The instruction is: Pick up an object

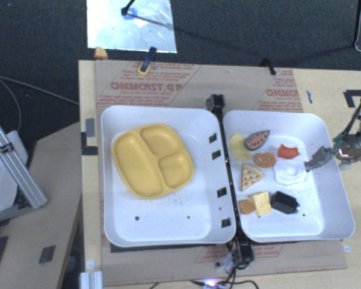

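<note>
Left bin (pixel 162 221): one yellow three-compartment tray (pixel 153 160), lying flat. Right bin (pixel 313 224): toy food in a loose cluster — watermelon slice (pixel 257 139), pretzel (pixel 265 159), pizza slice (pixel 250 176), cheese block (pixel 262 203), fried egg (pixel 289 173), red piece (pixel 288 151), black item (pixel 284 202). Gripper (pixel 317 159): at the right bin's right side, just beside the fried egg; nothing visibly held, and how far its fingers are parted cannot be made out
</note>
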Controlling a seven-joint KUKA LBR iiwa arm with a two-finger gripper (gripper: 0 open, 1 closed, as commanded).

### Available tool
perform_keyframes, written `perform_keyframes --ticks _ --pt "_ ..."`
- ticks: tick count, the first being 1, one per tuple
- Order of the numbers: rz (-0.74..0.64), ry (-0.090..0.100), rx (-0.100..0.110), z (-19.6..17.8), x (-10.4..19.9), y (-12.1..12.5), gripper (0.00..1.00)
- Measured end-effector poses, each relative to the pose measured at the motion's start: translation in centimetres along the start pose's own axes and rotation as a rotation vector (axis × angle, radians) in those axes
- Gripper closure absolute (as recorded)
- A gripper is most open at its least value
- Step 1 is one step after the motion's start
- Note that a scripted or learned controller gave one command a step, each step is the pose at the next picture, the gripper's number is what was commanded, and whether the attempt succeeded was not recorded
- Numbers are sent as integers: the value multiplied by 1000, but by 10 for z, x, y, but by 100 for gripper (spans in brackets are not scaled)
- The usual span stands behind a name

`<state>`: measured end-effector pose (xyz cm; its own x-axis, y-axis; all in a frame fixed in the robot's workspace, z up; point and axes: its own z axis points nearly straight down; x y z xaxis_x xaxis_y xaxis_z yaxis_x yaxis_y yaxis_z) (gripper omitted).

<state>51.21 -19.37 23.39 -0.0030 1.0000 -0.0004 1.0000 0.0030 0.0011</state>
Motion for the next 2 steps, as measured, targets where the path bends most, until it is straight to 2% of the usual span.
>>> perform_keyframes --ticks 1,2 --pt "1 5 11 131 14 -4 0" --pt "-3 4 4 151 58 -26 0"
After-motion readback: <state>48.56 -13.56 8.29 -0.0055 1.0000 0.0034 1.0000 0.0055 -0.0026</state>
